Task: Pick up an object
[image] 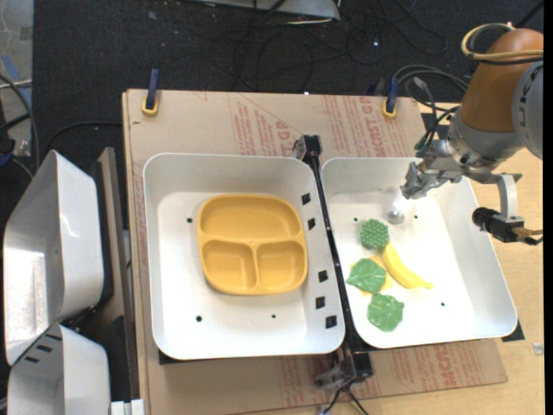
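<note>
Banana (404, 269) lies in the right bin (484, 305) among three green pieces, a round one (374, 233) at its 11 o'clock, while the gripper (399, 210) hangs at its 12 o'clock, fingers seemingly pressed together around nothing, though the view blurs there.

The arm (501, 85) is extended in from the right, orange band uppermost, wrist angled down and leftward. The gripper (399, 211) is positioned low; finger state is not resolved.
</note>
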